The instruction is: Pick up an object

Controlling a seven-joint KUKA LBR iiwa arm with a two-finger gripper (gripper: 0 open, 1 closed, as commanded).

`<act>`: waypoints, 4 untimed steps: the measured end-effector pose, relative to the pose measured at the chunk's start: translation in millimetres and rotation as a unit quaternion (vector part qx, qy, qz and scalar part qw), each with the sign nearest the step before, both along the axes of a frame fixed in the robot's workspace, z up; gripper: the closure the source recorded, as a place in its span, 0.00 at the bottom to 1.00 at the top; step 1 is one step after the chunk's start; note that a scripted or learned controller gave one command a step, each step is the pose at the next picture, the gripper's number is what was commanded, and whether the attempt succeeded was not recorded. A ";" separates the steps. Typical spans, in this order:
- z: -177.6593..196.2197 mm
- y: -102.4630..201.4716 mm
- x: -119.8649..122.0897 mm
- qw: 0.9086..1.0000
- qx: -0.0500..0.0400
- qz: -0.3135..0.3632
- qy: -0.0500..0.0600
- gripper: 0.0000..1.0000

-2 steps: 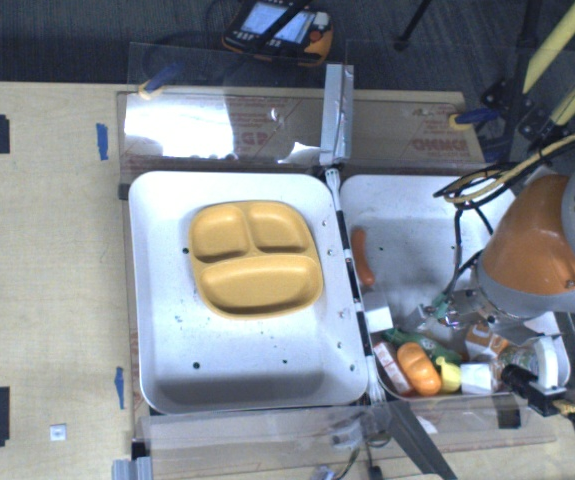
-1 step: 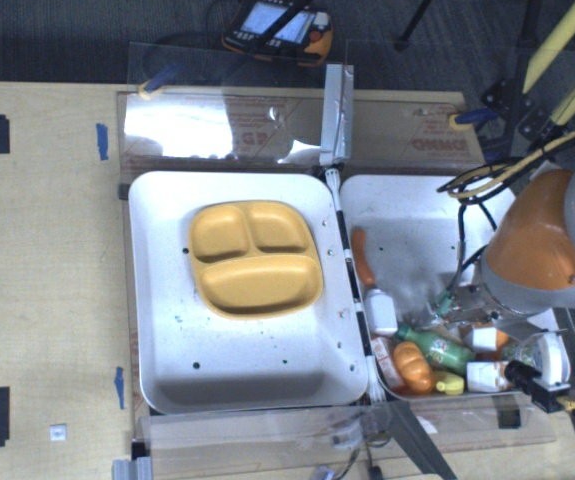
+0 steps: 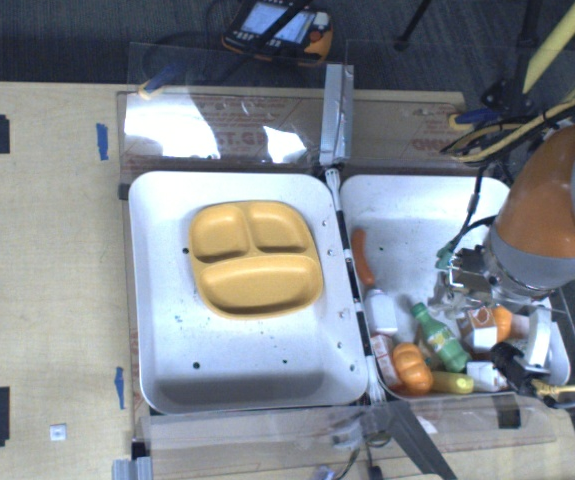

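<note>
Seen from above at a slant, a pale wooden bench (image 3: 47,268) carries two shallow white bins side by side, with black corner marks and small strips of blue tape (image 3: 102,140) on the wood to their left. Beyond the bench lies dark floor, where a handheld control pendant (image 3: 275,26) with a lit screen rests among black cables, and a yellow pole (image 3: 565,23) leans at the upper right. A clear plastic panel (image 3: 227,128) stands behind the bins and catches bright glare. Resting in the left bin (image 3: 157,298) is a yellow divided tray (image 3: 255,258), with two small sections at the back and one long section at the front. Heaped in the near corner of the right bin (image 3: 407,218) are small objects: a green bottle (image 3: 439,336) lying tilted, an orange rounded toy (image 3: 412,365), a yellow piece (image 3: 452,382) beside it, a long orange-red item (image 3: 362,258) along the left wall, and white pieces between them. Reaching in from the right, the grey arm with its orange band (image 3: 547,208) lowers its gripper (image 3: 479,313) over this heap, just right of the green bottle; clutter hides the tips, so whether they grip anything cannot be told.
</note>
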State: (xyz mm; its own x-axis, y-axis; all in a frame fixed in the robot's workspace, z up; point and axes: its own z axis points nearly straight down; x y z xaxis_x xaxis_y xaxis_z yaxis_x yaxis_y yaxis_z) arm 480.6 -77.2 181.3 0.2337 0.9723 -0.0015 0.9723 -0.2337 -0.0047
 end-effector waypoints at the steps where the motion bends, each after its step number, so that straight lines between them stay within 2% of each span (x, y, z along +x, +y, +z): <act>1: 0.0 0.0 0.0 1.000 0.000 0.000 0.000 0.00; 2: -81.0 -18.9 -1.1 1.000 0.000 -0.021 0.000 0.00; 3: -85.4 -56.6 42.4 0.994 0.009 0.110 0.002 0.00; 4: -85.3 -57.6 42.3 0.994 0.008 0.110 0.001 0.00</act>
